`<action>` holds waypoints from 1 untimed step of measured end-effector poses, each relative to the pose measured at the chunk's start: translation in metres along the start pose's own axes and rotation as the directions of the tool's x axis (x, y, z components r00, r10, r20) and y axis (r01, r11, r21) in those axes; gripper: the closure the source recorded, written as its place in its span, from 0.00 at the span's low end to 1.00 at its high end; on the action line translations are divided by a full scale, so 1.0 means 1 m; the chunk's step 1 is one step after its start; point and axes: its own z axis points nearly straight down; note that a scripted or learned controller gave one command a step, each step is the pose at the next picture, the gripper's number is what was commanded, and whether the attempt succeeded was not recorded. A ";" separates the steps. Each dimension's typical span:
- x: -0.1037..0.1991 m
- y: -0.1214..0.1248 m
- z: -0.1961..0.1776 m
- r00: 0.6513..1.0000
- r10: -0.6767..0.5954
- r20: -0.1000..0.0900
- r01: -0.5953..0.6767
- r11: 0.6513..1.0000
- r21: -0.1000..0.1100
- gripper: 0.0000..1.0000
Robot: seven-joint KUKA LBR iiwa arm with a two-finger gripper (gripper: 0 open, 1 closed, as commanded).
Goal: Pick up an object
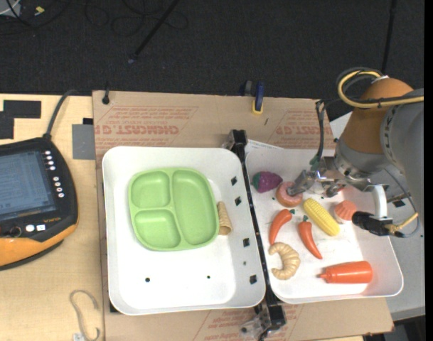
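From the camera above the bench, two white bins sat side by side so the arm could reach both. The left bin [124, 275] held a green plate [173, 209] with three parts, and a small tan piece [224, 217] lay just at the plate's 3 o'clock edge. All the toy food was piled in the right bin [387, 286], close to where the arm came in, so it was easy to get at.

The gripper [310, 182] was low over the top of the right bin. I could not tell what its tips were doing; they were small and mixed in with the toys, and nothing looked caught there.

The pink donut [289, 195] lay nearest, just at the gripper's 8 o'clock, maybe touching it. The purple toy [267, 182] was at 9 o'clock, a bit further. The yellow corn [321, 216] lay at 5 o'clock, close by. A red pepper [279, 225] and another red pepper [309, 237] lay toward 6 o'clock. The tan croissant [285, 259] and the red bottle [345, 272] were well apart, lower in the bin. An orange toy [344, 210] sat at 4 o'clock.

I think the donut was the thing it was going for.
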 end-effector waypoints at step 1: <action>0.002 0.002 -0.014 1.000 -0.001 -0.009 0.001 1.000 0.000 1.00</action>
